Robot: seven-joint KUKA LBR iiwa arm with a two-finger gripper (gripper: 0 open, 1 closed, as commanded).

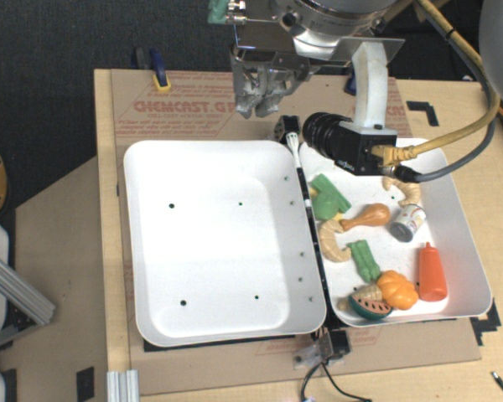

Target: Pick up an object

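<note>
The end effector (260,90) hangs above the surface beyond both bins; whether it grips anything, I cannot tell; the toys, including an orange bottle (432,272), lie well below-right of it in the right bin (469,249).

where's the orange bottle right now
The orange bottle lies in the right bin, near its right wall toward the front, just right of the small orange pumpkin and below the little grey can.
</note>
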